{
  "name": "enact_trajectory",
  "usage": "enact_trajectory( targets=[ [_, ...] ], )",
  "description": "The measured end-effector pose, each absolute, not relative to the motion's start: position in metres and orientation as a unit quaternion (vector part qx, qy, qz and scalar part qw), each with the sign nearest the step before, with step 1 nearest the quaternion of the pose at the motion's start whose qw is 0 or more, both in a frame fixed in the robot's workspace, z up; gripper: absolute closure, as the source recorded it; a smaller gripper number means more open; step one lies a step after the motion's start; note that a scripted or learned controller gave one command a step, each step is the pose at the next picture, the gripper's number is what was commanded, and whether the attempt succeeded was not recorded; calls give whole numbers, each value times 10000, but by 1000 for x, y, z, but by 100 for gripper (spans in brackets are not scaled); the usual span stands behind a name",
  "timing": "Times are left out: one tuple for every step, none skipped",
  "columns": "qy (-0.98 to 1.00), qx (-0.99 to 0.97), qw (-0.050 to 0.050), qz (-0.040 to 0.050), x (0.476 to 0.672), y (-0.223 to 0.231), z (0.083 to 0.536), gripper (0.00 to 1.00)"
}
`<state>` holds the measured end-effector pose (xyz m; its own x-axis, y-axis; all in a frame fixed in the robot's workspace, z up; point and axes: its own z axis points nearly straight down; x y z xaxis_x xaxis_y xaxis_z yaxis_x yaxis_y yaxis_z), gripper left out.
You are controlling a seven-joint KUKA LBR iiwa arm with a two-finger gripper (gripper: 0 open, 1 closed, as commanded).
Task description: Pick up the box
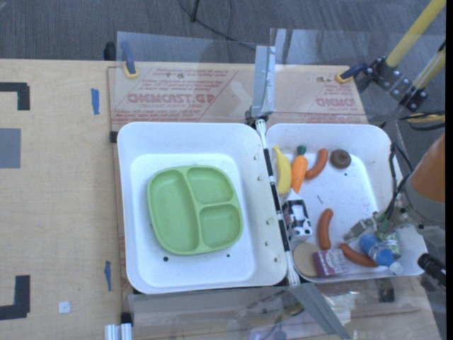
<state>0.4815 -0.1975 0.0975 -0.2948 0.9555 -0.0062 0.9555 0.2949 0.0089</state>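
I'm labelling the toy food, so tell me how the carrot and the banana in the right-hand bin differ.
The carrot is orange with a green top; the banana is plain yellow. The carrot is straight and tapers downward; the banana is curved. The banana lies against the bin's left wall; the carrot lies just inside it, on its right. Both lie lengthwise, side by side in the right bin's upper left part.
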Motion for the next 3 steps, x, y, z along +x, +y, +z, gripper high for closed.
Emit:
enact_trajectory(
  targets=[
    [7664,6423,23,9,571,-174,86,0],
    [7665,6423,23,8,572,-174,86,0],
    [6740,7387,1,18,640,-201,86,0]
  ],
)
